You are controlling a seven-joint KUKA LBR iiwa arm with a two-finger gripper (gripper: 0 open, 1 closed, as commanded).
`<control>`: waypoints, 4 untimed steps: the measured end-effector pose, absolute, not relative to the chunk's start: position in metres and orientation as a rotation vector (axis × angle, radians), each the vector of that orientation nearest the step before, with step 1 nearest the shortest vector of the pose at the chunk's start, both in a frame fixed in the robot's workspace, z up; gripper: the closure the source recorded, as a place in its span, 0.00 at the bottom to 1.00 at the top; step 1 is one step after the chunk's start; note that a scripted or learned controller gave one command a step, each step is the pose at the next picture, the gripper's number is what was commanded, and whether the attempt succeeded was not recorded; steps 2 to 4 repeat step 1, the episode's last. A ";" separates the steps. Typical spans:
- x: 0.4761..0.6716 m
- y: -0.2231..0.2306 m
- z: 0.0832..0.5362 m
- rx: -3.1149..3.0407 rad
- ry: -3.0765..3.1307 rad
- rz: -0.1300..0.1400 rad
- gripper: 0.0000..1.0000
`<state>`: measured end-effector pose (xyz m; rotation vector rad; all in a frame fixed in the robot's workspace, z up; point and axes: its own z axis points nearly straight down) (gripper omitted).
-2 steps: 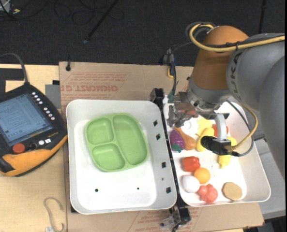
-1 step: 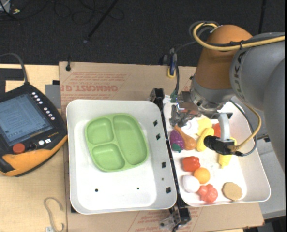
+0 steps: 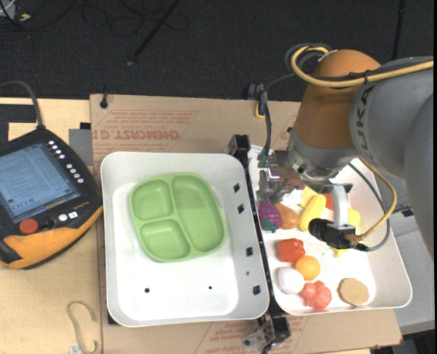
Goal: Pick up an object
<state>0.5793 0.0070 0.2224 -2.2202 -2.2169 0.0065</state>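
The right bin [image 3: 395, 290] holds several toy foods. A purple piece [image 3: 267, 214] and an orange piece [image 3: 288, 216] lie at its left, a yellow piece [image 3: 312, 209] beside them. Lower down sit a red pepper [image 3: 289, 249], an orange ball [image 3: 308, 267], a white egg [image 3: 289, 279], a red strawberry-like piece [image 3: 317, 295] and a tan cookie [image 3: 354, 291]. My gripper [image 3: 275, 187] hangs over the bin's upper left, just above the purple piece. I see nothing between its fingers.
The left bin [image 3: 130, 286] holds a green divided plate [image 3: 177, 216]. A teach pendant [image 3: 30, 190] lies on the bench at the left. The arm's grey body and orange band [image 3: 336, 87] cover the right bin's far part. Cables hang beside the wrist.
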 end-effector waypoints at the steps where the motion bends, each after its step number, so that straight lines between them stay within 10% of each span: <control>1: 0.588 0.009 0.217 -2.217 -2.224 0.005 1.00; 4: 0.588 0.009 0.217 -2.217 -2.224 0.005 1.00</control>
